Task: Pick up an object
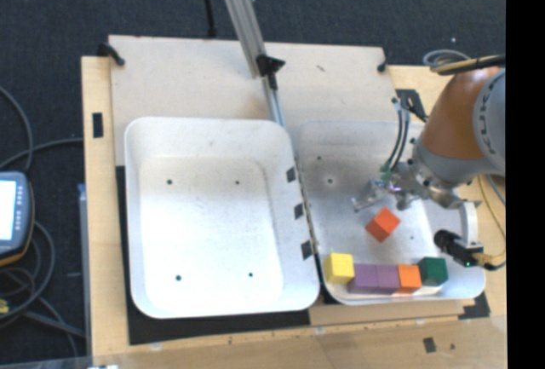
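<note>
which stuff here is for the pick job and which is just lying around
Job: claw; right bin; orange cube; yellow block; purple block; orange block; green block.
Lying about: left bin; metal pole; handheld screen.

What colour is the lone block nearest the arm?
Orange-red block, seen in the camera view.

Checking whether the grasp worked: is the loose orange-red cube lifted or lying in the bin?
Cannot tell for sure. The orange-red cube sits tilted just below the gripper, over the right white bin.
</note>
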